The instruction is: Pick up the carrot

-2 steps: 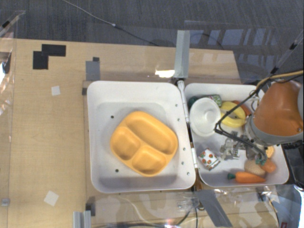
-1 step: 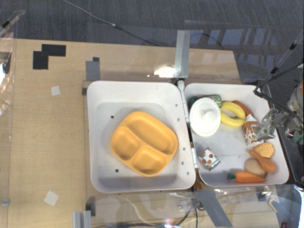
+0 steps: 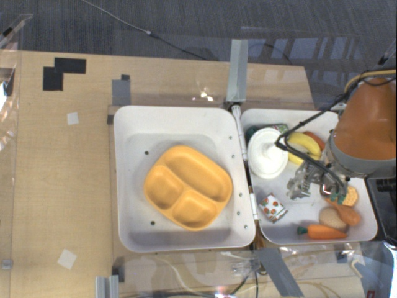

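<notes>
- At right bin's front edge carrot is seen, w/ bread roll touching behind.
- Gripper hovers nearby; grip state can't be told.
- Risk judged: roll grabbed instead, or carrot pinned vs. wall.

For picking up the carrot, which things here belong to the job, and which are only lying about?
Belong to the job:
- carrot, at the near edge of the right bin
- gripper, above that bin's middle

Only lying about:
- yellow divided plate in the left bin
- banana
- white cup
- small red and white carton
- cracker
- potato
</notes>
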{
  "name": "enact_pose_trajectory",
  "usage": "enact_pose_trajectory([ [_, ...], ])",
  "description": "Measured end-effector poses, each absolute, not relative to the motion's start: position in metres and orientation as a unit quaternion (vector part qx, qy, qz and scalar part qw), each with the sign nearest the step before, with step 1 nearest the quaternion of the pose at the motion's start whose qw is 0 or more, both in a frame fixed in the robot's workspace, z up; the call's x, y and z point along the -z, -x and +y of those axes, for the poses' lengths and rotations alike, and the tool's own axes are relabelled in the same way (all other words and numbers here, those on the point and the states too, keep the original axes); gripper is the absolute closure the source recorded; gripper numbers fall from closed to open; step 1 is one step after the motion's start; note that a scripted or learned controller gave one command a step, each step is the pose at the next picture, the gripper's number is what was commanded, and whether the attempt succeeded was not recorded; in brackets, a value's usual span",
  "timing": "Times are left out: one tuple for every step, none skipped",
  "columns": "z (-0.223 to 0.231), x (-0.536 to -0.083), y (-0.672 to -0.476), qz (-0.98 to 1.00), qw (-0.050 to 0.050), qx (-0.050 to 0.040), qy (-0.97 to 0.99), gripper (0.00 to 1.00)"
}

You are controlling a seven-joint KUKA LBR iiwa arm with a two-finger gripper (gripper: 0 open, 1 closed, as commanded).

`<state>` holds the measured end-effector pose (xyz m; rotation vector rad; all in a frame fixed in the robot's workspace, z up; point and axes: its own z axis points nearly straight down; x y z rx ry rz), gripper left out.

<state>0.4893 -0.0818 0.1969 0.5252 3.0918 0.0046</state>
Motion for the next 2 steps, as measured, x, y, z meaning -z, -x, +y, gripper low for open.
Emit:
enact_pose_trajectory([
  [-0.13, -0.376, -0.489, 0.985, 0.011, 0.0007, -0.173, 1.0],
  [-0.051, -0.275, -0.489, 0.989, 0.002, -0.0011, -0.147, 1.0],
])
